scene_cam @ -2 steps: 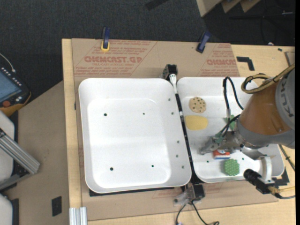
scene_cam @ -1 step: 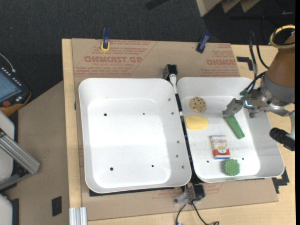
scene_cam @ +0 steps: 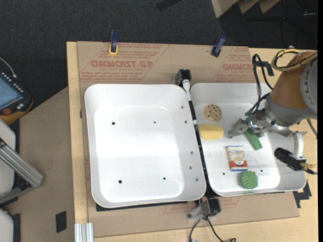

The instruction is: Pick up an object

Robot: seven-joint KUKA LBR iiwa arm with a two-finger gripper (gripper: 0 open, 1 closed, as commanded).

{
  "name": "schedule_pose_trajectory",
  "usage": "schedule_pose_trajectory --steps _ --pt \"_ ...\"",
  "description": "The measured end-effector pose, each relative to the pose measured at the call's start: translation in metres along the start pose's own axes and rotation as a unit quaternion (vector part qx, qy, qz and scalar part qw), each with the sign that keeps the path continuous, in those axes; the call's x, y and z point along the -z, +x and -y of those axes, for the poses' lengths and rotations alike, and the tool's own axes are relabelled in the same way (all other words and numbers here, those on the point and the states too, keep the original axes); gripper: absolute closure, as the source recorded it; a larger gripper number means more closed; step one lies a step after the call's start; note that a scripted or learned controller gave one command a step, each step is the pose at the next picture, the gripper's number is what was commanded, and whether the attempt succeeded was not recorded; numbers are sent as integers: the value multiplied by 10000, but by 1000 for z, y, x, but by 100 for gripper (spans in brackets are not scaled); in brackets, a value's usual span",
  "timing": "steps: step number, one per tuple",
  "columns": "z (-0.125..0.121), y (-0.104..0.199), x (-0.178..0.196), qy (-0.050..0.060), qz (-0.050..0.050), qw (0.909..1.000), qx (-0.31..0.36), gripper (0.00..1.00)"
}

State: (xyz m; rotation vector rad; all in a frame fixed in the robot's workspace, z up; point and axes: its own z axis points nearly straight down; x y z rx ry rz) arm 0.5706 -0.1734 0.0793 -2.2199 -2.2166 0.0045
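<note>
- Sitting in the right bin (scene_cam: pixel 287 183), 5 loose objects are on offer: 1 green stick (scene_cam: pixel 254 140), 1 yellow block (scene_cam: pixel 211 132), 1 round cookie (scene_cam: pixel 213 112), 1 small red-and-white box (scene_cam: pixel 235 158) and 1 green bumpy ball (scene_cam: pixel 249 179).
- The green stick lies tilted, its upper end right under the gripper (scene_cam: pixel 245 127), which is down inside the bin.
- The gripper's grey fingers (scene_cam: pixel 236 131) splay toward the yellow block; whether the claw is open, closed or clamped on the stick, I cannot tell from this angle.
- The yellow block sits at the bin's left wall, just below the cookie, 1 above the other.
- The box lies near the middle, just below the stick's lower end; the ball sits below the box, near the front rim.
- The arm (scene_cam: pixel 292 92) comes in from the right, orange band over grey wrist.
- The left bin (scene_cam: pixel 96 135) lies beside it, the 2 bins touching along a black seam.
- Both rest on 1 brown cardboard sheet (scene_cam: pixel 151 59), pinned by 2 clamps (scene_cam: pixel 114 43) at the far edge.
</note>
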Motion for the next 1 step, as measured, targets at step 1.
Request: schedule_pose_trajectory --steps 1 --pt "-2 0 16 -39 17 10000 11 100"
